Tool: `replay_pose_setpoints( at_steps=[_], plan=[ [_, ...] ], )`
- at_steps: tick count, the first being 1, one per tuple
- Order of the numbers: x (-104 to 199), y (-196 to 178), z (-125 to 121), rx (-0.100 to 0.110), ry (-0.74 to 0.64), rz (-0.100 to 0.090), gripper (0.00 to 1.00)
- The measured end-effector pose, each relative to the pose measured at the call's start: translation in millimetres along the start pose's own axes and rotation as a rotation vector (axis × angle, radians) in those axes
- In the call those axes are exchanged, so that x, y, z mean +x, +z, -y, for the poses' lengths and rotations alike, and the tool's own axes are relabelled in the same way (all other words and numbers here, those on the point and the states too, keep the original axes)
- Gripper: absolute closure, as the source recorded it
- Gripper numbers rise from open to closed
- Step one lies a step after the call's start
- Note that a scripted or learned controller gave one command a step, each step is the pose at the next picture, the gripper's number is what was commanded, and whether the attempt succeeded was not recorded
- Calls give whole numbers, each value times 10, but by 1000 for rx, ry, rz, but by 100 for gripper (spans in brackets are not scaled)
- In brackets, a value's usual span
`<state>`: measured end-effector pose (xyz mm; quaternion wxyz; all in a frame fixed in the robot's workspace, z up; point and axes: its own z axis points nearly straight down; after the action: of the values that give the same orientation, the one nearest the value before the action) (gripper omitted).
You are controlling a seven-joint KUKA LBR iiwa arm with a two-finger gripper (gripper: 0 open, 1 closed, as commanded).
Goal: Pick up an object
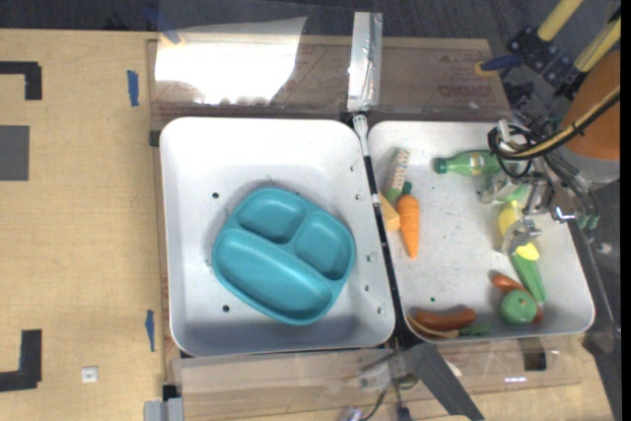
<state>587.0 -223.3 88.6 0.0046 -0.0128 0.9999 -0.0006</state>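
Hovering Over the Right Bin's Far Side

Reaching in from the right of the camera view, the arm brings its gripper (532,212) low over the right bin (444,276), among the toy foods crowded along that bin's right side. Whether anything sits in its grasp cannot be told; cables and wrist hardware cover the tip, and nothing is plainly seen held there.

Nearest thing looks to be the yellow-and-green piece (528,266), lying just below the gripper in the view, toward the near edge of the bin. Its long axis runs slantwise, upper-left to lower-right, so a grasp would probably need to close across that line. A small yellow piece (507,218) lies just left of the tip, perhaps touching it.

Farther off are the green bottle (465,164) up-left, lying on its side, the carrot (408,224) well to the left near the divider, the green ball (519,307) and the sausage (444,318) along the near wall.

Left bin (187,212) bears a teal divided plate (284,253), well apart from the arm
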Motion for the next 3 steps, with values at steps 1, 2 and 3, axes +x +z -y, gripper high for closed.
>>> replay_pose_setpoints(
  at_steps=[1,2,3],
  plan=[
    [479,-8,-140,1,-76,1,0],
    [438,-120,-150,4,-78,13,100],
    [97,-264,-435,-6,-639,-3,100]
  ],
)
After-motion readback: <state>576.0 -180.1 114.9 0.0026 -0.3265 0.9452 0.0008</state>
